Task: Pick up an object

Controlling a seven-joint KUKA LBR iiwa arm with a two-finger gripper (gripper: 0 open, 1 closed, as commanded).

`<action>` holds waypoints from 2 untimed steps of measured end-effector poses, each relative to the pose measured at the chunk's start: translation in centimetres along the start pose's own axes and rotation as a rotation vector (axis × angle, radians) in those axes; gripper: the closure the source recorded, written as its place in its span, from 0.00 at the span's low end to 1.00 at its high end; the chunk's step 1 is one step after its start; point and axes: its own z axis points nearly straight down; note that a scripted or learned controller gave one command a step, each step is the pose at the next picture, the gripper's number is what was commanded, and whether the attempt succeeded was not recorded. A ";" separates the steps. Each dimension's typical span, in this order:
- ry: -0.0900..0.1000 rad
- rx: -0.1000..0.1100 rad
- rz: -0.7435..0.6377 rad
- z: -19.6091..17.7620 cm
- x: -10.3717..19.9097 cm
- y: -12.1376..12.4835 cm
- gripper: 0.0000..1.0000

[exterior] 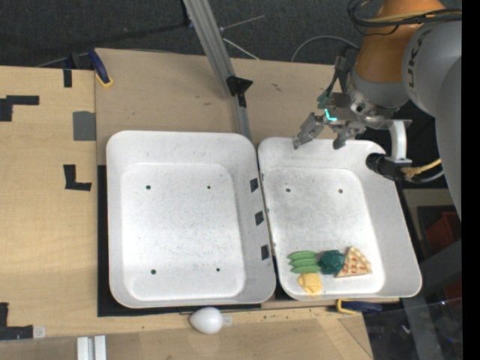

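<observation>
You have the tabletop (172, 88) under everything, and on it the two white bins side by side. Take the right bin (322, 201) as your landmark; the left bin (180, 216) lies touching its left edge. The grey arm (427, 58) comes in above the right bin's far right corner, its orange band sitting high over that corner.

The gripper (321, 136) hangs at the right bin's far rim, roughly over the middle of that edge. Its two fingers stand apart, moderately spread, with nothing between them and nothing touched so far as you can see.

The things to pick lie in the right bin's near right corner, well apart from the gripper, almost straight toward the near rim and a little rightward. There you find a small cluster packed together: a green pod-like piece (303, 259) lying with its long axis across the bin, a dark green lump (330, 260) just beside it, a pizza slice toy (354, 263) on the outer side, and a yellow piece (310, 281) nearest the rim.

A white egg-shaped object (207, 320) rests on the tabletop outside the left bin's near rim.
</observation>
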 end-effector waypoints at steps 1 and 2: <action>-0.001 -0.005 -0.001 -0.3 0.0 0.1 0.00; -0.002 0.000 -0.002 4.7 -0.1 1.0 0.00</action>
